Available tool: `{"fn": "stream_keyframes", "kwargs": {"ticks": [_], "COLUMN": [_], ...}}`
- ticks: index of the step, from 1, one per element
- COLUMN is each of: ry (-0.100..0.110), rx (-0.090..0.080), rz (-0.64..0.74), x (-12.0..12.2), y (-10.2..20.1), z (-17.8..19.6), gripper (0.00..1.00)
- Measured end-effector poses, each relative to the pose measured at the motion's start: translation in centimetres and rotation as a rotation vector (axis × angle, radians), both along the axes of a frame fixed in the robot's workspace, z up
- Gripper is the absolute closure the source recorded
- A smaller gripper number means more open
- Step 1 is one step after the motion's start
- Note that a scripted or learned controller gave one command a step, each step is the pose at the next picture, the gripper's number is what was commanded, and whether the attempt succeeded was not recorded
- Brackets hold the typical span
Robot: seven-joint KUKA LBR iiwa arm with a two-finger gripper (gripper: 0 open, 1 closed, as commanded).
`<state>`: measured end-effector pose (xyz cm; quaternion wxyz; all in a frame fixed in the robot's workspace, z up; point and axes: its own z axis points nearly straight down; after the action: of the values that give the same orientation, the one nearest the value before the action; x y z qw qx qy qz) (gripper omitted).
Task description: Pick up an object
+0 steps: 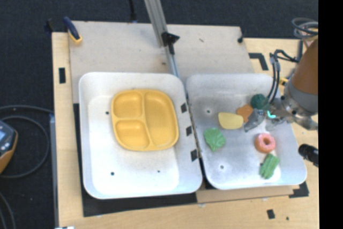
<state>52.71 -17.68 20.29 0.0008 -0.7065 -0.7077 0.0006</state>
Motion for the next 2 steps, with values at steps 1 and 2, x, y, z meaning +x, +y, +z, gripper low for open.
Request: {"fn": "stream_keyframes", "kwargs": {"ticks": [1, 2], "ry": [-0.003, 0.0], "rx": [-0.001, -0.001], "rz": [0.001, -0.001], "x": [0.1, 0.0], "y": [0.0, 0.3], "z": [0.1, -4.1], "gripper": [0.0, 0.0]}}
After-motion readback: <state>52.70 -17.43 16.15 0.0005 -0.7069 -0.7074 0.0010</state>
